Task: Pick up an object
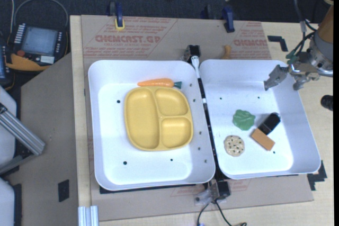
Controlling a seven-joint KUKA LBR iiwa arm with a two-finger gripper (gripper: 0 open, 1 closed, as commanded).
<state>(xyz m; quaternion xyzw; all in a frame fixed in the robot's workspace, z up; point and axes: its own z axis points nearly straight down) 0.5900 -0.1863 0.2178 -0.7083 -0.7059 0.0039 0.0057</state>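
A: Where is the gripper (286,75) sitting, and in what state?

B: It is hovering over the upper right corner of the right bin (228,166). Its fingers (274,78) are standing spread apart, released, with nothing between them.

A: What is lying within reach?

B: Taking the green object (243,119) as the landmark: the black block (269,123) is resting just to its right, the orange-brown block (262,139) is lying below and to its right, touching or nearly touching the black block, and the cookie (233,145) is lying just below it. All four are sitting well apart from the gripper, toward the lower part of the bin.

A: How should the pick be carried out?

B: In my judgement, the green object or the cookie is offering the cleaner approach, since the two blocks are crowding each other. Centre the open fingers over one item, descend vertically, then close.

A: And further out?

B: A yellow divided plate (158,117) and a carrot (156,82) are lying in the left bin (103,114), on the counter (82,50).
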